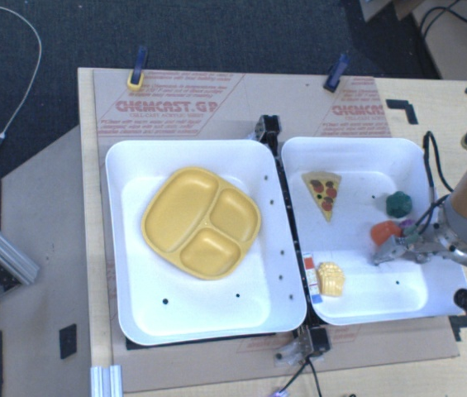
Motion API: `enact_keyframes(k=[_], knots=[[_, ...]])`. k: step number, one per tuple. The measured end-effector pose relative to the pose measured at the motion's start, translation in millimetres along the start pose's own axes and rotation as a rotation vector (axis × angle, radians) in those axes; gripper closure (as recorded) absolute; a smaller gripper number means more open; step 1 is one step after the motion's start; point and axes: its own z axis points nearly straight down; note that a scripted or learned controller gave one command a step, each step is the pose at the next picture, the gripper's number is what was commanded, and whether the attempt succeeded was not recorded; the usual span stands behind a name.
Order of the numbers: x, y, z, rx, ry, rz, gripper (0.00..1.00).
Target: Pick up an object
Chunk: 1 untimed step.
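Observation:
The right bin (357, 151) holds a pizza slice toy (324, 193), a dark green lump (398, 204), an orange-red piece (383, 231) and a yellow corn-like piece (330, 279). A small red and white item (310, 273) lies against the bin's left wall. My gripper (388, 251) reaches in from the right, low over the bin floor. Its tip sits just below the orange-red piece and close to it. I see nothing clearly held in it.
The left bin (134, 304) carries a yellow divided plate (202, 221). A black clamp (268, 127) sits at the back between the bins. Blue clips (336, 71) hold the cardboard base at the far edge. A dark cable (428, 160) loops above the wrist.

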Motion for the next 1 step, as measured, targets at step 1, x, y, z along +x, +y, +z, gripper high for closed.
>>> enact_keyframes(k=[1], knots=[[-0.7,1.0,-13.2,-0.005,-0.004,0.001,1.00]])
